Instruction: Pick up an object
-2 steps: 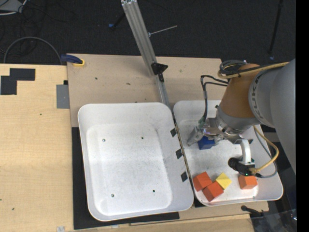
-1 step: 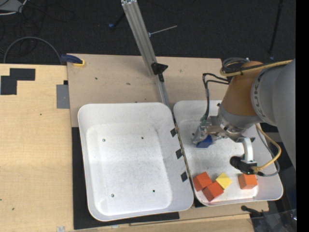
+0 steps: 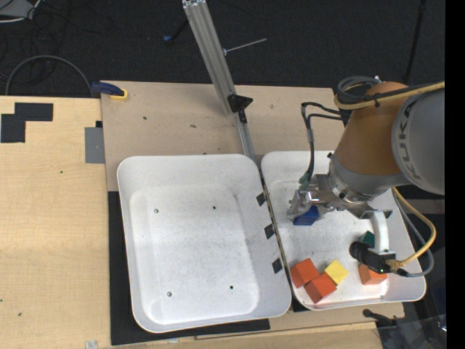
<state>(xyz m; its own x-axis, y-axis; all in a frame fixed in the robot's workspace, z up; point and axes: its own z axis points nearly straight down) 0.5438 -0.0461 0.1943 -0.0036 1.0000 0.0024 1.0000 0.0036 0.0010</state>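
A pale wooden bench [image 3: 167, 122] carries two shallow white bins side by side, with black floor and loose cables behind it. The left bin [image 3: 145, 187] touches the right bin [image 3: 280, 169] along a seam marked by small black clips. A slanted aluminium rail [image 3: 211, 49] rises from the far end of that seam toward the dark background. On the bench well to the left of the left bin lie a grey patch [image 3: 93, 144] and black shapes [image 3: 25, 118].

The gripper [image 3: 305, 202] hangs over the right bin, in its middle part near the seam, beneath the orange band of the arm [image 3: 370, 144]. A blue block [image 3: 306, 215] sits right under the fingertips; whether the fingers are closed on it or merely above it cannot be told. The block reads as a short slab with its long axis running roughly across the bin, tilted slightly.

At the near end of the right bin lie two orange-red blocks [image 3: 312, 278] touching each other, a yellow block [image 3: 336, 272] just beside them, and another orange block [image 3: 373, 275] near the near right corner.
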